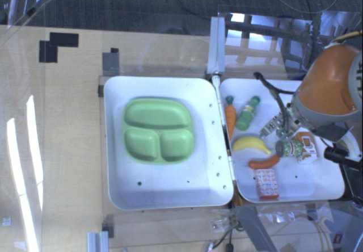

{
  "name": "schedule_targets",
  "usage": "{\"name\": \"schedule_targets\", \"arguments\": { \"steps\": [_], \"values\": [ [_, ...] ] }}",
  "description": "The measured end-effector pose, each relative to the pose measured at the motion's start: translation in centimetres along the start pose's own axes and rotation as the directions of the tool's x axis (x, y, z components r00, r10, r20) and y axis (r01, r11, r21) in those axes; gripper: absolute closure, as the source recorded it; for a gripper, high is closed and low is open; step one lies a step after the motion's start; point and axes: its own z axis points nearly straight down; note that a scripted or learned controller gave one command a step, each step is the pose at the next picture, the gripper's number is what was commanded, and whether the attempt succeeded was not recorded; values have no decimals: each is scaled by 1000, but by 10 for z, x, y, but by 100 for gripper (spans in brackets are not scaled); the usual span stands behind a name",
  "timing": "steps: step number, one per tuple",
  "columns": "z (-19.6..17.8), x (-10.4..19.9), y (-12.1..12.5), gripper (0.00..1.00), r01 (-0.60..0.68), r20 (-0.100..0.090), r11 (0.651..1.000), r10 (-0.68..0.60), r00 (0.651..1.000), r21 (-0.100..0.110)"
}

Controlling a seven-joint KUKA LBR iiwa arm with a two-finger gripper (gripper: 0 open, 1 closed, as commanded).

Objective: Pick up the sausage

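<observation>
Fingers [267, 129] of the gripper [275, 130] are appearing spread, with nothing showing between them; the metal is small and glinting, so this is a reading, not a certainty. The gripper is hanging over the right bin [334, 188], on the grey arm [332, 89] reaching in from the right.

Working from the near edge outward: a red-and-white packet [266, 183] is lying closest to the onlooker. Just beyond it, the sausage [264, 162] is lying flat on the bin floor, reddish-orange, with its long axis running roughly left to right. It is sitting between the packet and the banana [251, 144], close to both. To its right a small printed carton [299, 147] is resting on its side, just beside the gripper. Farther back, a carrot [229, 119] and a green bottle [248, 113] are lying near the dividing wall.

The left bin [147, 197] is holding a green divided plate [157, 130].

Progress, as judged: the pick is not yet made. The sausage is sitting untouched, nearer to the onlooker than the gripper and to its left; descent, closure and lift are all remaining.
</observation>
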Motion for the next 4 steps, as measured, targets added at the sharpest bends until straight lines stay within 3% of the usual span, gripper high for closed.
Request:
{"name": "schedule_targets", "arguments": {
  "steps": [1,2,4],
  "values": [
    [-11,-2,4,100,1,6,1000,-1,1000,-7],
    [27,15,-16,100,-220,-36,973,223,974,66],
    [6,11,-7,100,-209,-26,977,210,977,50]
  ]
}}
